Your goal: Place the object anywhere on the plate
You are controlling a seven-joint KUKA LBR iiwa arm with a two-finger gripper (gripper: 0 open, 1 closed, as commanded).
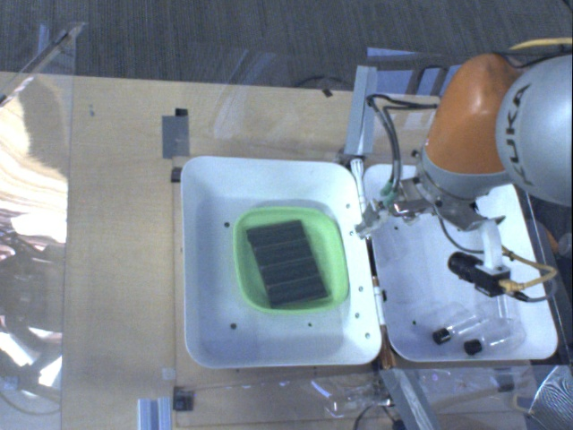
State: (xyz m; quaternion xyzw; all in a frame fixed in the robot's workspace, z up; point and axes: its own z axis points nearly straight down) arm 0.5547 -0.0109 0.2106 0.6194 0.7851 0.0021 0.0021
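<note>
A dark grey ridged rectangular block [286, 262] lies flat in the middle of the green plate [243, 240], which sits in the left bin [206, 240]. My gripper [457, 340] hangs over the front of the right bin [412, 276], well to the right of the plate. Its two dark-tipped fingers [440, 335] stand apart, with bare bin floor between them. The gripper is open and holds nothing.
The grey arm with its orange band [470, 115] covers the back of the right bin. A black part with a yellow cable [479, 274] sticks out at the wrist. A raised divider [372, 267] separates the two bins.
</note>
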